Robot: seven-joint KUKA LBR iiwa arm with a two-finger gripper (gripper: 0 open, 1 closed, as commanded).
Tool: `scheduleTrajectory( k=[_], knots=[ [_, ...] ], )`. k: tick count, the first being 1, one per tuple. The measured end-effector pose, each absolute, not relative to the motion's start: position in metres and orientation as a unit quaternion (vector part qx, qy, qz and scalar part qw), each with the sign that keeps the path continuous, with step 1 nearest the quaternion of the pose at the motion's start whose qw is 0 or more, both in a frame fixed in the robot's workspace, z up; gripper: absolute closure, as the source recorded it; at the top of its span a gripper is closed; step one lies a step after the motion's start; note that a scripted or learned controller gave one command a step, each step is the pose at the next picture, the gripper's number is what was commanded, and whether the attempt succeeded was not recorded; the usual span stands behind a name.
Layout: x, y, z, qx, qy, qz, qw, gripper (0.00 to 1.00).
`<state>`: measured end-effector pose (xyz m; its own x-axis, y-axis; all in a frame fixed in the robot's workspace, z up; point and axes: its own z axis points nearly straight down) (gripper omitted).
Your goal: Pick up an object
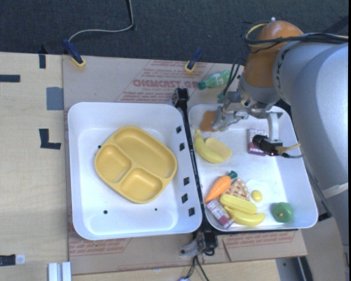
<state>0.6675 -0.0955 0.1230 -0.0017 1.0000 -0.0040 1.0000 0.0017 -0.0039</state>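
Note:
My gripper hangs over the far left corner of the right bin. It is right beside a small orange-brown item that lies against the bin's left wall. Just in front of it sits a pale yellow banana-like piece. A small purple box lies to the gripper's right. Nearer the front of the bin lie a carrot, a waffle piece, a yellow banana, a small egg-like piece and a green pepper.
The left bin holds a yellow divided plate. A green bottle lies on the cardboard behind the right bin. The grey arm with its orange band covers the right side of the view. Two clamps hold the cardboard's back edge.

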Motion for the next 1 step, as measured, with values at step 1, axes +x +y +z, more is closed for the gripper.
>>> scheduleTrajectory(
  k=[1],
  knots=[
    [0.6674, -0.0955, 0.1228, 0.707, 0.708, -0.0030, 0.000, 0.00]
  ],
)
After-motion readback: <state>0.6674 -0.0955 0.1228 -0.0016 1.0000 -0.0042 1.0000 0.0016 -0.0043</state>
